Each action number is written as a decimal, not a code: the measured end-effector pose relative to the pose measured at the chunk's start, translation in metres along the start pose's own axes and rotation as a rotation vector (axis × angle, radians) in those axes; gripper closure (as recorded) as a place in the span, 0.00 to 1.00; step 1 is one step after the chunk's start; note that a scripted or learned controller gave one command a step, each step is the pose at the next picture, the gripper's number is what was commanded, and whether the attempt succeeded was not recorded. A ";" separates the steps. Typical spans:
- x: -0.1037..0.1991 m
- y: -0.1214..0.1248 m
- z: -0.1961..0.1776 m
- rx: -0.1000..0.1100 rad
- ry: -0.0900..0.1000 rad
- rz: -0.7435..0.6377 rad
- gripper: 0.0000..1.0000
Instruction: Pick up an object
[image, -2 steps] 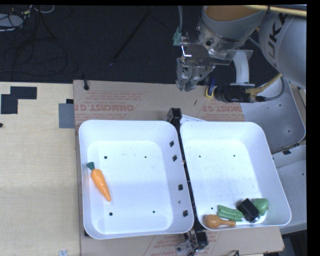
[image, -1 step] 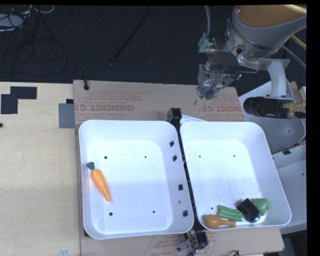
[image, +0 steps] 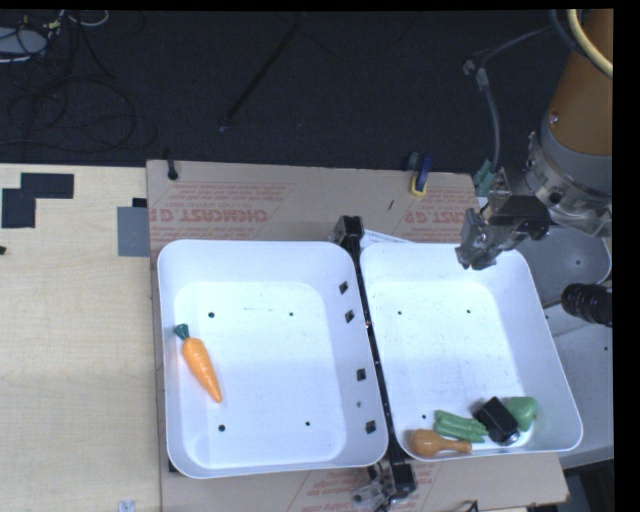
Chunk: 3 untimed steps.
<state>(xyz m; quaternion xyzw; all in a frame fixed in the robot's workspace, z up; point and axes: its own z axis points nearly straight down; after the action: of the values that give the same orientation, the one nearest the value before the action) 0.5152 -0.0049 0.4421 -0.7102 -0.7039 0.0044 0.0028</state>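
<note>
An orange toy carrot with a green top lies near the left wall of the left bin. In the right bin, at its front right corner, a green pod, a black block, a green piece and an orange-brown pear-shaped toy lie bunched together. My gripper hangs over the right bin's far right corner, well above and behind those toys. Nothing shows between its fingers.
A black divider with clips runs between the two bins. Cardboard lies under both bins. A blue and yellow clip sits on the cardboard's far edge. Cables trail over the dark floor behind the bench.
</note>
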 end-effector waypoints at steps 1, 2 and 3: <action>0.075 0.003 -0.101 -0.018 0.005 -0.017 1.00; 0.093 0.009 0.042 0.008 -0.001 -0.010 1.00; 0.128 -0.043 -0.083 -0.020 0.006 -0.015 1.00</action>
<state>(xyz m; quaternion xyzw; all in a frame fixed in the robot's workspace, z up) 0.4744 0.1238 0.5250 -0.7051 -0.7091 -0.0049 -0.0019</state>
